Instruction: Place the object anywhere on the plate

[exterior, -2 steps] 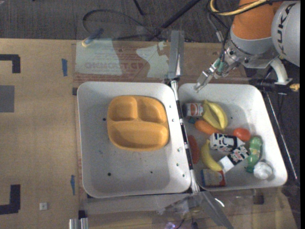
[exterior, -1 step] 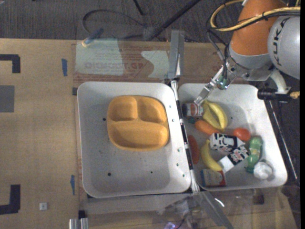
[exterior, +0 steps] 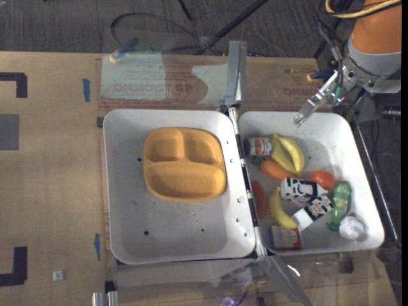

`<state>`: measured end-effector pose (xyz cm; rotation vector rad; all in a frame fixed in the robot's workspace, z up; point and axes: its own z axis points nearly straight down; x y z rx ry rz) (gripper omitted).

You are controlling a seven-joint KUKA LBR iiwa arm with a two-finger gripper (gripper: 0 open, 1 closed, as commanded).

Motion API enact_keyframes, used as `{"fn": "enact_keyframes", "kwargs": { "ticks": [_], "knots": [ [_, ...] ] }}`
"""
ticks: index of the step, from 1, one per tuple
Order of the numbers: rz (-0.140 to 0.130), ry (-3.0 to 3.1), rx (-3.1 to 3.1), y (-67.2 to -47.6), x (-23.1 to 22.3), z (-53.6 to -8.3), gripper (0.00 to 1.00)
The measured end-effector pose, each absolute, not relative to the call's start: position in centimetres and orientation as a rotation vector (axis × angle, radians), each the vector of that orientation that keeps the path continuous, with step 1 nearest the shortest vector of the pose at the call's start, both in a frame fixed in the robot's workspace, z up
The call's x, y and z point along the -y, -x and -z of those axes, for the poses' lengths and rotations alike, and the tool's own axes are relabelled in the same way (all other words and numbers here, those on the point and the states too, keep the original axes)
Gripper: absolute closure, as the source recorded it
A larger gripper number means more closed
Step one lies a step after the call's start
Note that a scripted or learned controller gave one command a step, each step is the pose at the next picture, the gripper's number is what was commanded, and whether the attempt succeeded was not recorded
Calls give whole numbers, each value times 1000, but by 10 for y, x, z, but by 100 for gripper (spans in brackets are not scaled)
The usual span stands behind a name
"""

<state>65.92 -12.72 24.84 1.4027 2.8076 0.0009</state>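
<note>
Bench [exterior: 57, 190] is pale wood-tone board, marked with black corner brackets along its left side and a few strips of blue tape. Beyond its far edge, dark carpet with tripod legs and a loop of black cable. A clear plastic sheet with faint printing lies taped on the bench just behind the bins. Two shallow white bins sit side by side, touching along a metal divider. Left bin [exterior: 127, 228] carries the plate [exterior: 185, 164], an orange sectioned dish with three compartments, two small ones on the far side and one wide one on the near side; its long axis runs left to right, and it sits toward the far half of the bin. Right bin [exterior: 363, 145] holds a cluster of toy groceries in its left and near parts: a small can [exterior: 258, 146] lying on its side, a yellow banana [exterior: 288, 153] slanting from far-left to near-right, a carrot [exterior: 275, 170] beside it, a black-and-white milk carton [exterior: 299, 189], a second banana [exterior: 279, 211] with its long axis running near to far, a green bottle [exterior: 340, 204] near the right wall. Which of these is the object to move, I can't say. The arm comes in from the far right, with the end effector [exterior: 319, 101] hanging over the far rim of the right bin, above the items and touching none; whether it is spread or pressed together I cannot tell.
</note>
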Motion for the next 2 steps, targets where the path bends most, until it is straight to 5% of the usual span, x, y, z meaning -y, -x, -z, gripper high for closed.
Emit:
{"fn": "enact_keyframes", "kwargs": {
  "ticks": [2],
  "knots": [
    [0,-1270,-2877,-657,88,-241,0]
  ]
}}
